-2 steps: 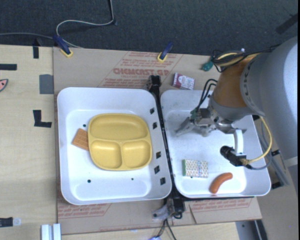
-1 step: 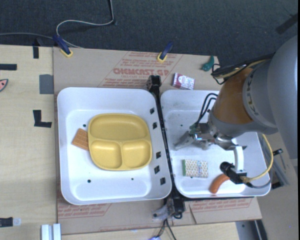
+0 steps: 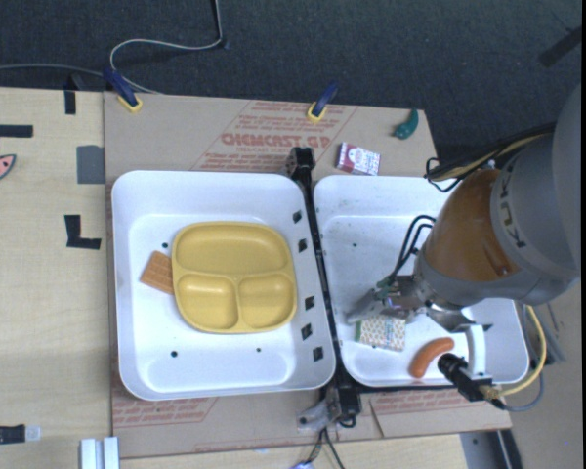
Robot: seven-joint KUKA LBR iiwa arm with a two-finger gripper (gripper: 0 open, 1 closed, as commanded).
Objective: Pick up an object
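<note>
Left bin (image 3: 137, 262): yellow divided tray (image 3: 236, 275) near centre, three compartments; brown cork-like square (image 3: 157, 273) tucked against its left edge. Right bin (image 3: 344, 213): small packet (image 3: 382, 333) with green-and-white speckled print, flat on the floor near the front wall, directly under and just left of the gripper (image 3: 396, 299). Jaws down at the packet's upper edge; contact not resolvable, state of jaws cannot tell, hidden under wrist. Orange sausage-shaped piece (image 3: 429, 356) right of the packet, lying tilted, apart from the jaws. Small red-and-white box (image 3: 356, 158) on the table behind the bins.
</note>
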